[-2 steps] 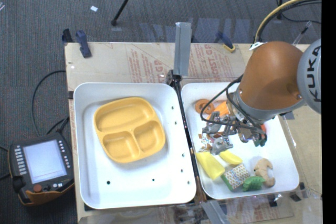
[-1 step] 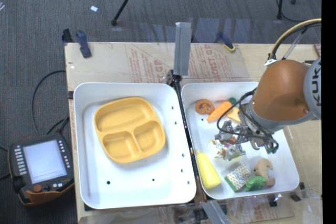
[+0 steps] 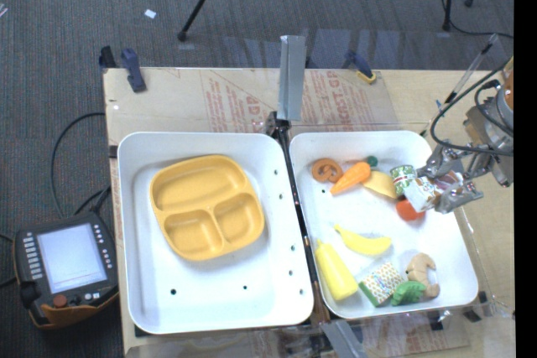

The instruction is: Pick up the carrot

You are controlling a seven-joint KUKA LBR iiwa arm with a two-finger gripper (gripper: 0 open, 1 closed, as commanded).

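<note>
Even, bright overhead light, soft short shadows; mild glare on white bins (image 3: 134, 180); slightly soft focus overall, low resolution.

You can see red printed lettering on the cardboard sheet (image 3: 243, 101) behind the bins. It lies upside down. Too blurred to read.

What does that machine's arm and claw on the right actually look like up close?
The claw is a small cluster of grey and silvery metal parts with dark joints. Thin black cables loop up from it toward the wrist, which looks like pale grey metal. A touch of orange shows at the picture's edge above the wrist. No markings are readable at this size.
</note>
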